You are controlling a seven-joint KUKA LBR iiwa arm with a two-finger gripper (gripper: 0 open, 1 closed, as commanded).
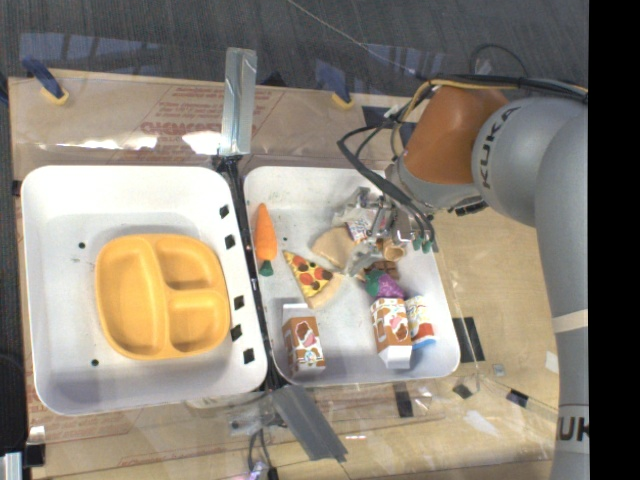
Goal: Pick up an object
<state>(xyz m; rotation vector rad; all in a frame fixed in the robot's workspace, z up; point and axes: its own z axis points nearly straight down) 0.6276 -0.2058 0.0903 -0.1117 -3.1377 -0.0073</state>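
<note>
arm: grey KUKA arm's gripper (375, 240) low in right white bin (432, 363) | state: cannot tell | target: tan bread-shaped toy (331, 248) touching gripper, probably the pick | neighbours: orange carrot (264, 234) and pizza slice (311, 275) left of bread, crowding approach
</note>
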